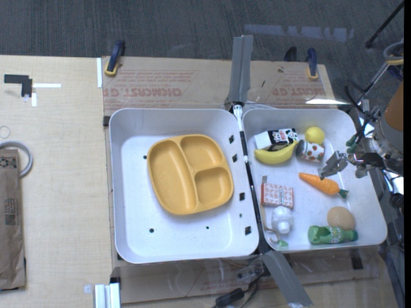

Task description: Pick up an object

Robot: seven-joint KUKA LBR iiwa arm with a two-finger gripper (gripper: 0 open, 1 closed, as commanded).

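Nearest us in the right bin (pixel 376 233) we see a green bottle (pixel 331 235), a brown ball (pixel 341 217) and a white toy (pixel 281 221). Beyond lies the carrot (pixel 320 184), with the gripper (pixel 336 164) just above its tip, fingers slightly apart, holding nothing. Farther back sit a banana (pixel 275 154) and a lemon (pixel 314 135). A yellow plate (pixel 191 172) fills the left bin (pixel 125 236).

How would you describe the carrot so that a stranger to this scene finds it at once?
Look in the right-hand bin, toward its right side. The carrot lies there just below the tool, above a tan ball. It is the one long, orange, pointed thing, with a small green tip.
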